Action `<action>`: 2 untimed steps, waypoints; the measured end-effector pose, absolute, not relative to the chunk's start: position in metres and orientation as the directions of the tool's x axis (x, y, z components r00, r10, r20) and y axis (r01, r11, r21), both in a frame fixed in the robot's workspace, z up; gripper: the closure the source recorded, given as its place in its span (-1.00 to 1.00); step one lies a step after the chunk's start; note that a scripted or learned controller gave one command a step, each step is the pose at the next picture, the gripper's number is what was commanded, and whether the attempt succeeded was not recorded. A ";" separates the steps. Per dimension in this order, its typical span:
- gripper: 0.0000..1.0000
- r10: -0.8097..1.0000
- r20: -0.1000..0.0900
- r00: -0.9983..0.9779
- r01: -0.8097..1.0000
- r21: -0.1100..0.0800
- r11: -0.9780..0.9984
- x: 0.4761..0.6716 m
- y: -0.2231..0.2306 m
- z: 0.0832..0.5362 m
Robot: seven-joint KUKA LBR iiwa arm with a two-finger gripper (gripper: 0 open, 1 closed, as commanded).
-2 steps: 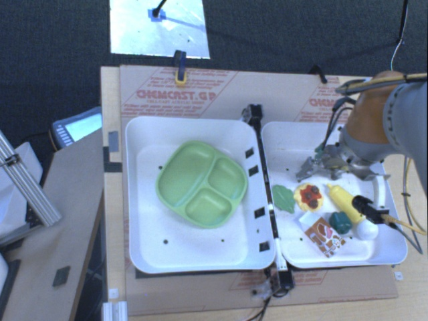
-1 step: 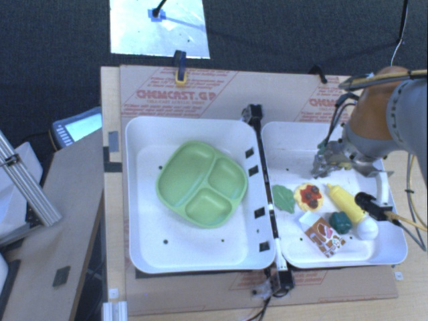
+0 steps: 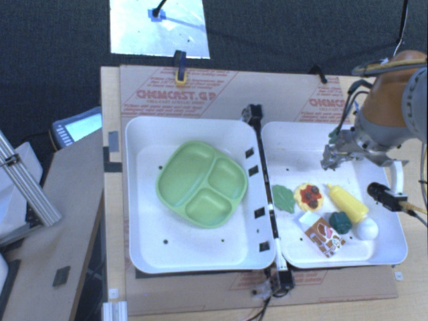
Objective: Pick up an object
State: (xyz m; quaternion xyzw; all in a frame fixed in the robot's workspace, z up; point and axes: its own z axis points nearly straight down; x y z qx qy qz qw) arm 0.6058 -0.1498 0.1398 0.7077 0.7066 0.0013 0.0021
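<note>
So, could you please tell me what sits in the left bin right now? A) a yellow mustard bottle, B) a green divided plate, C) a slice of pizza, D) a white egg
B: the green divided plate lies alone in the left bin, while the small food items, such as the yellow bottle, sit in the right bin.

The arm (image 3: 394, 105) runs off the right edge, so only its wrist end shows. The gripper (image 3: 332, 158) is too small and blurred to read. At far left, a grey device (image 3: 75, 128) sits half hidden.
</note>
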 end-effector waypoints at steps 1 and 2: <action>1.00 1.000 -0.002 -0.004 1.000 0.009 0.004 0.610 -0.149 0.205; 1.00 1.000 -0.002 -0.006 1.000 0.008 0.006 0.612 -0.149 0.260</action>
